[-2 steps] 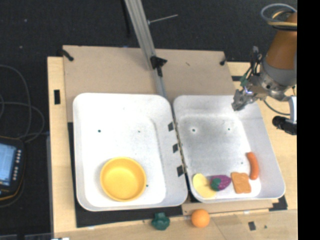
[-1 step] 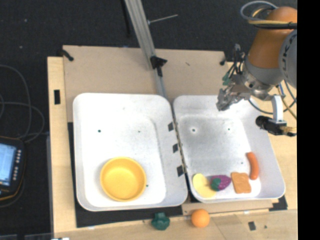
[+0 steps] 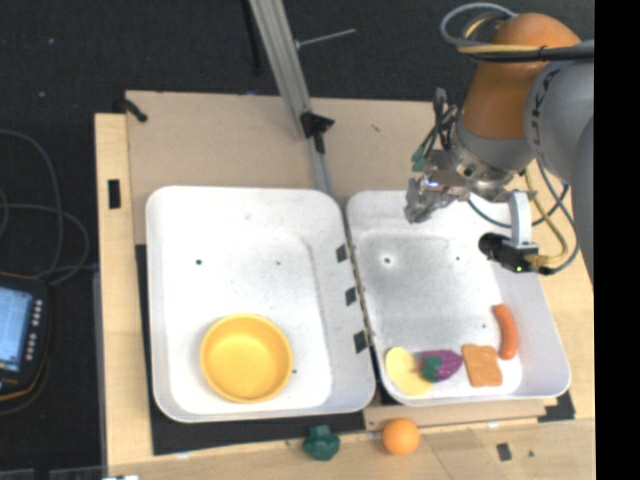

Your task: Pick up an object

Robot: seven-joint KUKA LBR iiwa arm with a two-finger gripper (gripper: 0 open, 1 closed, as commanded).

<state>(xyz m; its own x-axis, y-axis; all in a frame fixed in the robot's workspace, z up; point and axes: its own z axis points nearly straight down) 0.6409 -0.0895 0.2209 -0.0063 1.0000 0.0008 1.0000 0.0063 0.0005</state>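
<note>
Overhead slanted view of a tan worktop (image 3: 215, 138) bearing two shallow white bins. No brand, label or legible writing can be made out on any item. The grey arm (image 3: 560, 98), with its orange band (image 3: 505, 73), reaches in from the right; its hand (image 3: 428, 200) hangs over the far edge of the right bin (image 3: 430, 278). Whether the hand is apart or together cannot be told at this size, and nothing is seen clamped in it.

The candidate objects lie well apart from the hand, along the near wall of the right bin. Directly nearward of the hand: a pale yellow disc (image 3: 400, 368), touching a purple piece (image 3: 443, 361) that carries a small green lump (image 3: 432, 369). Nearward and to the hand's right: a flat orange block (image 3: 483, 365), rectangular with rounded corners, and beyond it an orange-red sausage (image 3: 507, 330), slim and slightly curved, lying along the right wall.

Far to the hand's left and nearward, a yellow bowl (image 3: 246, 357) sits upright in the left bin (image 3: 230, 248). Outside the bins, on the worktop's near edge, lie an orange ball (image 3: 400, 436) and a dark green object (image 3: 321, 443). A metal pole (image 3: 285, 63) slants away behind the bins, left of the hand.
</note>
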